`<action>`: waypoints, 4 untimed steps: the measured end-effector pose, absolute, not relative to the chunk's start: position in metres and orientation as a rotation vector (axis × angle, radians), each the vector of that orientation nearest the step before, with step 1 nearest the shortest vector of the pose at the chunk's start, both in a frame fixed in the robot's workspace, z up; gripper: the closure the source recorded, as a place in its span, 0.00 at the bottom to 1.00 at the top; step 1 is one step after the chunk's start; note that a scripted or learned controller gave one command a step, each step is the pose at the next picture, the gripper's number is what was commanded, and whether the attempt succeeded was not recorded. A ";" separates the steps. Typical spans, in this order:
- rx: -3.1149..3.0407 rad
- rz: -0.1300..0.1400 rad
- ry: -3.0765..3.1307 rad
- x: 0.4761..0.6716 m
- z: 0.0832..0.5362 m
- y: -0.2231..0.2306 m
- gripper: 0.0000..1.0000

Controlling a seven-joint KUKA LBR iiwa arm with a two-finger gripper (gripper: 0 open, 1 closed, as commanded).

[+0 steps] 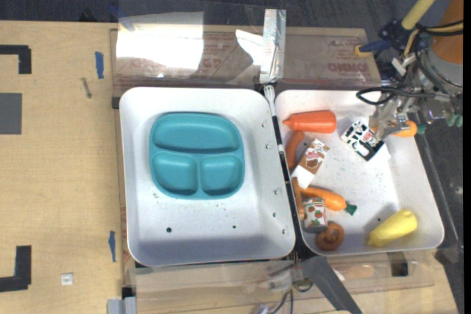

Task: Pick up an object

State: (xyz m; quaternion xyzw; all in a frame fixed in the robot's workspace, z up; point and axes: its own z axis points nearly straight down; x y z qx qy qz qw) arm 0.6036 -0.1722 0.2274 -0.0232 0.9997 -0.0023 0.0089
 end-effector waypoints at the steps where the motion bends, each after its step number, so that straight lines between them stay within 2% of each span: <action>1: -0.069 0.006 3.145 0.590 0.114 -0.130 1.00; 2: -0.066 0.001 3.135 0.593 0.119 -0.133 0.00; 3: -0.113 -0.001 3.131 0.595 0.088 -0.173 0.00; 4: -0.113 -0.005 3.117 0.599 0.102 -0.172 1.00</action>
